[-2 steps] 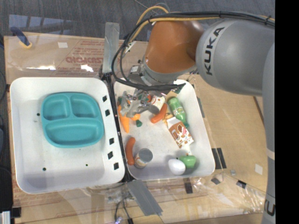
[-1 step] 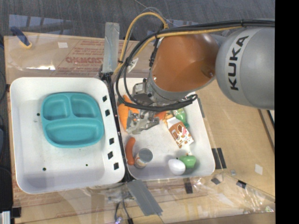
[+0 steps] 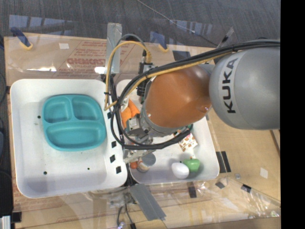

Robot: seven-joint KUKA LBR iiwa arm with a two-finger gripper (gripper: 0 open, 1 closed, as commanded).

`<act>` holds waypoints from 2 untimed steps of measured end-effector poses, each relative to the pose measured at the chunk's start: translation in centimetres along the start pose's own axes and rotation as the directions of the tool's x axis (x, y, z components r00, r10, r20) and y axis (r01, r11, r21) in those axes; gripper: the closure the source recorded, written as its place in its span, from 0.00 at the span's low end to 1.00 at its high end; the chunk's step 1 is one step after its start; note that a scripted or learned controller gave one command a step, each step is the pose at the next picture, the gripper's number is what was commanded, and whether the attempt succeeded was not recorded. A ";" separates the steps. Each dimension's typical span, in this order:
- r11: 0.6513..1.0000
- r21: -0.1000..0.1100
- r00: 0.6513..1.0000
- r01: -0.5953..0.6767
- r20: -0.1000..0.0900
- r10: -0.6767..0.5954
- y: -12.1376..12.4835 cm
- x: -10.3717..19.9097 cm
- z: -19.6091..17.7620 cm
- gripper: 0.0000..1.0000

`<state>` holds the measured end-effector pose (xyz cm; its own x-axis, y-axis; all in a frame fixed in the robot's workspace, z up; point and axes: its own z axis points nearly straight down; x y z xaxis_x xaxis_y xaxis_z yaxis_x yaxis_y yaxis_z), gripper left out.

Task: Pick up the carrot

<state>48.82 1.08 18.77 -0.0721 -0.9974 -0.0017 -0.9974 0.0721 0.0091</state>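
Camera view: carrot (image 3: 129, 112) beside the arm (image 3: 176, 99).

Orange carrot (image 3: 129, 113), half-hidden, right bin (image 3: 209, 162)

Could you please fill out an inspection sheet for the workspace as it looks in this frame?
Surface: two shallow white bins side by side, left bin and right bin, on a bench under taped clear sheeting.
Job's things: carrot, orange, in the right bin near its left wall, largely covered by the arm.
Clutter: teal divided plate in the left bin; green item and white item at the right bin's front; patterned piece beside them.
Grippers: gripper low in the right bin; finger state hidden.
Cables: black and yellow cables looping over the divide between bins.
Surroundings: dark carpet beyond the bench.
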 end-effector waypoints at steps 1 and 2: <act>0.989 0.002 0.989 -0.151 0.000 0.151 0.7 5.8 0.0 1.00; 0.984 0.001 0.984 0.178 0.001 -0.178 0.3 11.5 5.0 1.00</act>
<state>47.60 -10.35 13.78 0.1067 -0.9943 -0.0041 -0.9943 -0.1067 0.0074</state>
